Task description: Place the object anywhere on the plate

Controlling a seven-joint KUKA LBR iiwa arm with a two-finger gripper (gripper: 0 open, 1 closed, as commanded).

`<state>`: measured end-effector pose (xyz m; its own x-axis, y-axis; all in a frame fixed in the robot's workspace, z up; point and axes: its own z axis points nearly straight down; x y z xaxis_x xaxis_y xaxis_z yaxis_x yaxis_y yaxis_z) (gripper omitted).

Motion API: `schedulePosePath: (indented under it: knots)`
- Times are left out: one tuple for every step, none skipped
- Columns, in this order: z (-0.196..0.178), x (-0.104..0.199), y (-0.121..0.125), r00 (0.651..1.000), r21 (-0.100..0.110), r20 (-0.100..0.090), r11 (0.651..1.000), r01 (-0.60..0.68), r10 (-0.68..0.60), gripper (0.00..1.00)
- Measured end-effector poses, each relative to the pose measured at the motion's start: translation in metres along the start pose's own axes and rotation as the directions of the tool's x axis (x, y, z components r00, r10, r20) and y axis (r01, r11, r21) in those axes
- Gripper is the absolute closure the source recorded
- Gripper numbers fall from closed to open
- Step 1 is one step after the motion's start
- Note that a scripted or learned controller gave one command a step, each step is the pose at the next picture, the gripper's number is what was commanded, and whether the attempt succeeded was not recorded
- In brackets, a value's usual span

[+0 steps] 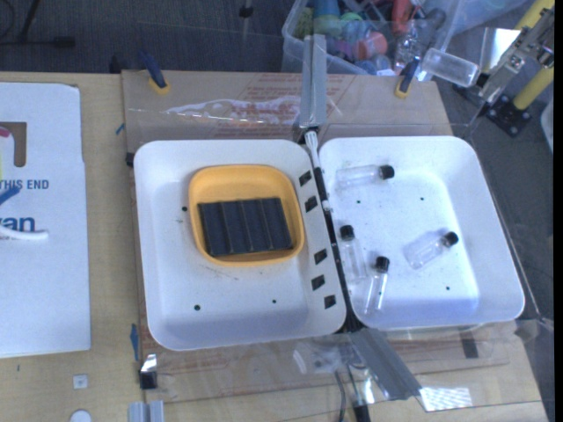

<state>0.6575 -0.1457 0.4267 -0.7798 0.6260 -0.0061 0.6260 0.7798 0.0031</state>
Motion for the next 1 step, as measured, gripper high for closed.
schedulePosePath:
  knots:
    - [-0.0100, -0.0311, -0.0340, 0.960, -0.001, 0.004, 0.960, 0.279, -0.279, 1.00]
